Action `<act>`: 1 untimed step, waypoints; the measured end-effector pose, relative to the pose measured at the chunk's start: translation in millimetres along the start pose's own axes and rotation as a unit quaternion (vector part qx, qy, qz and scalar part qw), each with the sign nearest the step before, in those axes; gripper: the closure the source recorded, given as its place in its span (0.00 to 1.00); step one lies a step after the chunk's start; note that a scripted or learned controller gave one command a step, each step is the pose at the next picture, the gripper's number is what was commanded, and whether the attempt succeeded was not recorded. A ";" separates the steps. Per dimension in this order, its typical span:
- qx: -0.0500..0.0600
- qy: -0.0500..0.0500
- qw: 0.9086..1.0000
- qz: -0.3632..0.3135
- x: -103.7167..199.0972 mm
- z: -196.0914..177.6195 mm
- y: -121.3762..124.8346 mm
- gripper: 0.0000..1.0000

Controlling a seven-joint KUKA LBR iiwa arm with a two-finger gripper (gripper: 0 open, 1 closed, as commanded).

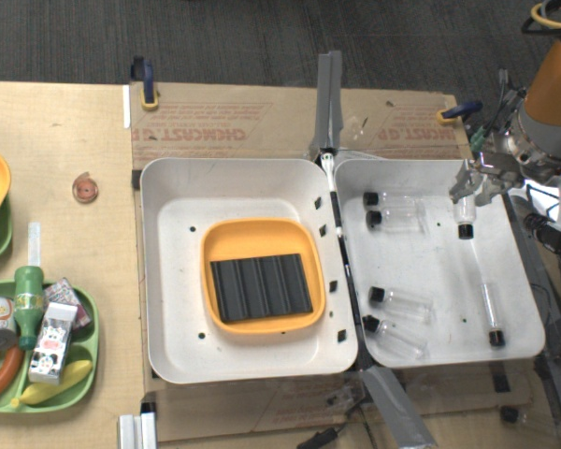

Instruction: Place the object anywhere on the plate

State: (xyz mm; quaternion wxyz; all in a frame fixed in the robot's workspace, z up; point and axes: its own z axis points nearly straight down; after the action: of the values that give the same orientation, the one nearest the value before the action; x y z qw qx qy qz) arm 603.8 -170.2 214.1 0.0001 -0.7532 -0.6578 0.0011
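The end effector (469, 187) hangs over the right bin (524, 279), grip state impossible to tell, with a capped vial (465, 221) just below and the orange plate (262, 274) far left awaiting delivery.

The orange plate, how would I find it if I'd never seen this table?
Look at the left white shallow bin of the two side by side. The square orange plastic plate with rounded corners lies in its middle. A dark grey ribbed slab rests on it, unlike the right white bin, which holds clear black-capped tubes.
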 end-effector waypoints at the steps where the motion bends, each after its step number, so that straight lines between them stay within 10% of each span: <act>1: -0.001 -0.001 0.997 -0.074 -17.2 -8.5 47.3 1.00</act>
State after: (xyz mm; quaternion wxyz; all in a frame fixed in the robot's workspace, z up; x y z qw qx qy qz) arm 648.4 -193.7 222.5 -0.0008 -0.7027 -0.7115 0.0010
